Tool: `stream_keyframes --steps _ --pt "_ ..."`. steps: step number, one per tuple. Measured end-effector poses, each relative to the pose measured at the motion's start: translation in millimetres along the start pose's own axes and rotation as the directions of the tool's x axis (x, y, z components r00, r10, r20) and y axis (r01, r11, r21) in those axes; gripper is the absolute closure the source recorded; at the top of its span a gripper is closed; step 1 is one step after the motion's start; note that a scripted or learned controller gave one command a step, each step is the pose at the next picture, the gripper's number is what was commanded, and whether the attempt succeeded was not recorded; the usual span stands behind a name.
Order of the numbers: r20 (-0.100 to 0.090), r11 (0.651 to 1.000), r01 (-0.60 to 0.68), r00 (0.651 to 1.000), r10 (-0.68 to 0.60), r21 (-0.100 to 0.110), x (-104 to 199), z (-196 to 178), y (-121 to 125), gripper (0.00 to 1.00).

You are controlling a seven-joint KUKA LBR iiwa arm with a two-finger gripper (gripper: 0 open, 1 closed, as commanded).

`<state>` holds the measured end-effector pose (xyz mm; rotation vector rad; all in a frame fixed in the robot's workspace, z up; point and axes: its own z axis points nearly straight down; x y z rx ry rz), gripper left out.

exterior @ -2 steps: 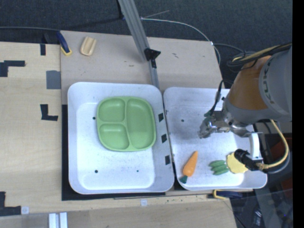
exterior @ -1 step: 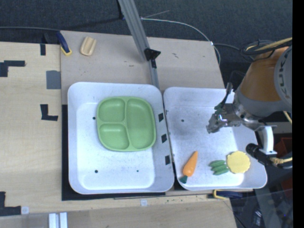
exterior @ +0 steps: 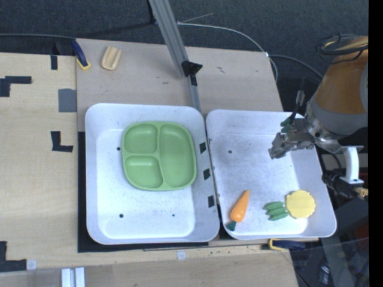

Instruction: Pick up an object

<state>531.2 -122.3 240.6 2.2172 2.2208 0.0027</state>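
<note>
**benchwatcher:** starting from the bottom of the frame, what's down there?

**binjockey:** Lower right, in the right bin [exterior: 311,178]: an orange toy carrot [exterior: 239,206] leaning tilted near the bin's bottom-left corner. Just right of it, a yellow pineapple toy [exterior: 299,204] with its green leafy end pointing left toward the carrot. The two are near each other but apart. Both lie flat on the bin floor.

**benchwatcher:** and the gripper?

**binjockey:** Gripper [exterior: 276,150] is at the right side of the frame, over the upper-right part of that same bin, well apart from the carrot and the pineapple. Nothing between the fingers as far as I can see, but it's a dark blurry lump, so honestly I cannot tell whether the fingers are wide or closed. The grey arm with its orange band [exterior: 342,82] comes in from the right edge behind it.

**benchwatcher:** left side?

**binjockey:** Left bin [exterior: 99,178] has a green divided plate [exterior: 160,155], three compartments, sitting in its upper half.

**benchwatcher:** further up?

**binjockey:** A metal pole [exterior: 170,28] slants from the top of the frame down to the gap between the bins. Upper left on the bench [exterior: 239,82] there's a small tan block [exterior: 111,58].
</note>
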Motion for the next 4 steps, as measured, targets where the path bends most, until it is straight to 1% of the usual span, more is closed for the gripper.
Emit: stream_keyframes --steps 1,2,3,4 --pt "-0.003 1.000 0.004 1.000 -0.004 0.006 52.9 12.6 2.2 1.00" --pt "-0.002 1.000 0.005 1.000 -0.005 0.006 109.2 22.4 2.1 1.00" --pt "-0.003 1.000 0.007 1.000 -0.007 0.005 171.6 15.5 11.1 1.00" --pt "-0.003 1.000 0.006 1.000 -0.006 0.005 219.5 6.9 17.0 1.00"
